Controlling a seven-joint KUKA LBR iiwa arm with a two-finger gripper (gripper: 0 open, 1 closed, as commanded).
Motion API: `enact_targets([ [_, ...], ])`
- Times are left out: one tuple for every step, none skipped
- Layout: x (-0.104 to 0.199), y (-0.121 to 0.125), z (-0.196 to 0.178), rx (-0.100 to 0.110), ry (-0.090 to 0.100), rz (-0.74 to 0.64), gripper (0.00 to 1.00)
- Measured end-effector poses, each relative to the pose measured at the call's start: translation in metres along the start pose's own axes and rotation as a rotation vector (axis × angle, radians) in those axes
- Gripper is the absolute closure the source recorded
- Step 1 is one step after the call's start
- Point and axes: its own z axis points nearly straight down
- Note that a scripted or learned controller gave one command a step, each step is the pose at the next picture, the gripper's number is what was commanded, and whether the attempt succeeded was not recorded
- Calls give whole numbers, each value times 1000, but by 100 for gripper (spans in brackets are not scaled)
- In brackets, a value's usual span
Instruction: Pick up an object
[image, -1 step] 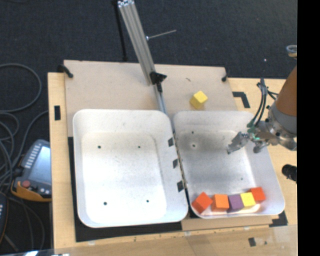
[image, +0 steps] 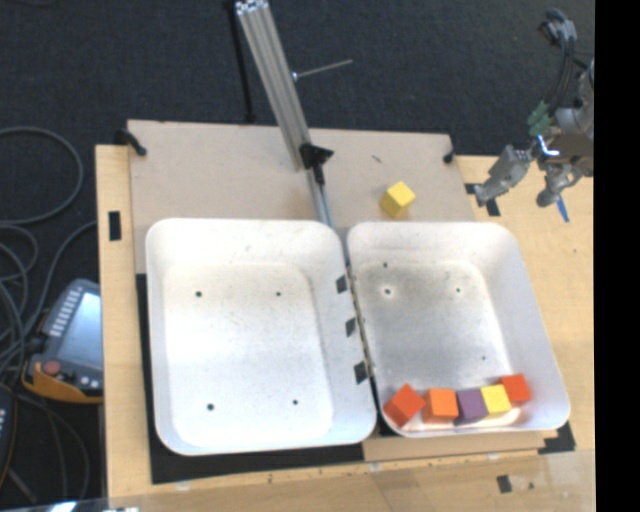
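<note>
From my seat I look down on two white bins side by side. The gripper (image: 528, 180) is up at the far right, above the bench and past the top corner of the right bin (image: 520, 262). Its two fingers stand spread wide apart, and I see nothing between them. The blocks sit well away from it, in a row along the near wall of the right bin: a red-orange block (image: 405, 404), an orange block (image: 443, 403), a purple block (image: 470, 404), a yellow block (image: 496, 400) and a red block (image: 516, 389), each touching the next. One more yellow cube (image: 398, 198) lies on the board behind the bins, left of the gripper. The left bin (image: 165, 300) lies beside the right one.
</note>
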Motion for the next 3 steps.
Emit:
enact_targets([
  [114,-17,2,10,4,-4,0],
  [108,-16,-9,7,0,-3,100],
  [84,-42,-7,9,1,8,100],
])
